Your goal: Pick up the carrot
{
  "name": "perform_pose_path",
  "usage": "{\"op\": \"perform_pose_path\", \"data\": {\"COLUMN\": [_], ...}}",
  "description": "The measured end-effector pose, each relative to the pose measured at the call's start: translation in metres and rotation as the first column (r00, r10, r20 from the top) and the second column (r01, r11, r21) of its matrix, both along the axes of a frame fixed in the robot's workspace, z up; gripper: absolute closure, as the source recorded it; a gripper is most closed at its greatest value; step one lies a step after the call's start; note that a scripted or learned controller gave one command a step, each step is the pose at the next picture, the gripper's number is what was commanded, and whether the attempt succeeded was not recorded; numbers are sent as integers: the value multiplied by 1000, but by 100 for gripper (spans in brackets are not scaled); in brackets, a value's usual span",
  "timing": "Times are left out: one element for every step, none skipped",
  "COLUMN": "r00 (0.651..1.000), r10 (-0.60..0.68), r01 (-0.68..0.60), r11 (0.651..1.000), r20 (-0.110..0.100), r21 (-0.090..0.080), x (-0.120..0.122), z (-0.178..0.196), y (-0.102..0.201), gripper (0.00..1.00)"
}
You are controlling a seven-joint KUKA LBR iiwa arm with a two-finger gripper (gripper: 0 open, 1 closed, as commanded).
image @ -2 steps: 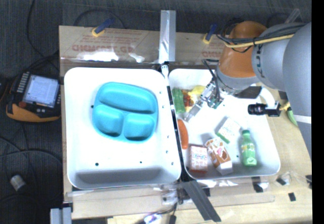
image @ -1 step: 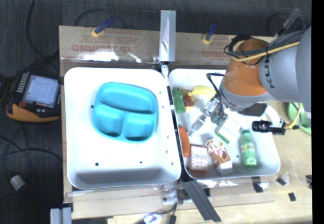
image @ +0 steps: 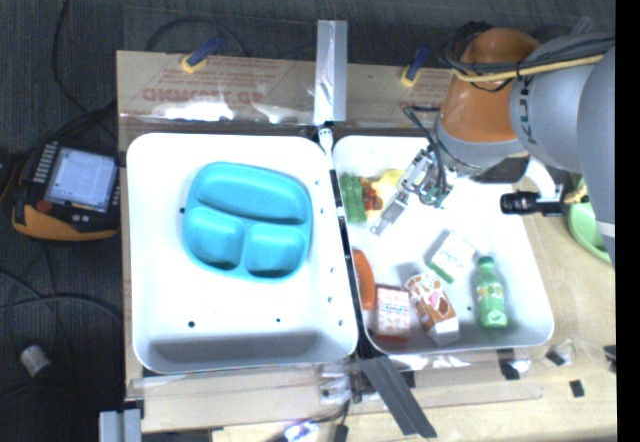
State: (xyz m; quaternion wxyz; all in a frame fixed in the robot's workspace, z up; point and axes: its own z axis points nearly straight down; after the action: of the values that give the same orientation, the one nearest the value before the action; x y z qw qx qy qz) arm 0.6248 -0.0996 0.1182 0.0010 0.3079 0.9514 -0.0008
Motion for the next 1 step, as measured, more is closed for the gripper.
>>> {"op": "perform_pose_path", "data": {"r00": [998], "r10": [67], "r01": [-67], "r11": [998], "r20": [1], "r21": [-3], "x": [18], "z": [-19], "y": [2], "gripper": [0]}}
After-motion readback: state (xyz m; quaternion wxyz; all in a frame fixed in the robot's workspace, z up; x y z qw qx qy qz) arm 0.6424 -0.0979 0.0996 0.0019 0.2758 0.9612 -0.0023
